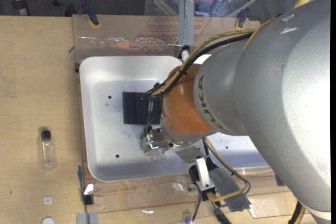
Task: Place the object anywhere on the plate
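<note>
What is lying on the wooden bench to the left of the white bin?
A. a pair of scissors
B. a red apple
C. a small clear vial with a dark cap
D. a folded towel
C: a small clear vial with a dark cap lies on the bare wood, apart from the left white bin.

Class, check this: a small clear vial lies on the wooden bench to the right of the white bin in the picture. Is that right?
Not quite. In the camera view the vial lies on the wooden bench to the left of the white bin, not the right.
</note>
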